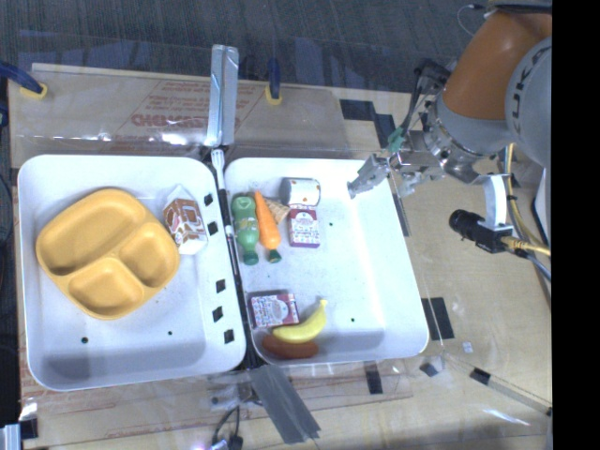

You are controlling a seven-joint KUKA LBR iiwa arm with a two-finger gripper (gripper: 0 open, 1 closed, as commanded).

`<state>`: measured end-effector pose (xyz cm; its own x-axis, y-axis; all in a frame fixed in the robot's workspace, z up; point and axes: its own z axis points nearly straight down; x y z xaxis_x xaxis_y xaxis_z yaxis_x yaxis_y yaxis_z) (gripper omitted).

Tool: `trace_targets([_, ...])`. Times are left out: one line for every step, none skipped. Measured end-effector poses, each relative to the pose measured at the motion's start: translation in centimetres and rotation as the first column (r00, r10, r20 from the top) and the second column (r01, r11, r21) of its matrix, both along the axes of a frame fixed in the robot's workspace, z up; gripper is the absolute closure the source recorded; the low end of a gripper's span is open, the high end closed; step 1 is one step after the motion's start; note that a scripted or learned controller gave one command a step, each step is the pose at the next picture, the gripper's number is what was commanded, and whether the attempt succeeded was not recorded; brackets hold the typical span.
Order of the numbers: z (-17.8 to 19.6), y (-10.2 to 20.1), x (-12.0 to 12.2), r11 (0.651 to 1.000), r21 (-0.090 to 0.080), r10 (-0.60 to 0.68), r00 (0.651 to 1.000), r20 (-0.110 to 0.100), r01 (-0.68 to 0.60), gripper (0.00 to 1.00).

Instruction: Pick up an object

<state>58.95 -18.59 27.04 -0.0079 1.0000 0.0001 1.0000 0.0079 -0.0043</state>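
Both white bins, the left bin (pixel 56 364) and the right bin (pixel 375 279), look like smooth, slightly glossy plastic with faint speckling on their floors. The yellow divided tray (pixel 105 251) has a matt, moulded plastic look. The banana (pixel 305 324), carrot (pixel 266 221) and green bottle-shaped toy (pixel 246 229) appear as smooth plastic with a soft sheen. The small cartons (pixel 303 227) look like printed card. The bench (pixel 469 317) shows pale, matt wood under clear, shiny sheeting. The arm's orange band (pixel 492 54) is glossy, and the claw (pixel 367 178) looks like dull grey metal.
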Motion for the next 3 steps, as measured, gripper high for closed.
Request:
trace_targets([-6.3,6.0,0.3,0.992,0.001,0.124,0.992,0.001,-0.124,0.0])
trace_targets([-16.6,6.9,2.3,0.934,-0.002,0.357,0.934,0.015,-0.357,0.0])
trace_targets([-16.8,6.8,2.2,0.934,-0.003,0.356,0.934,0.011,-0.356,0.0])
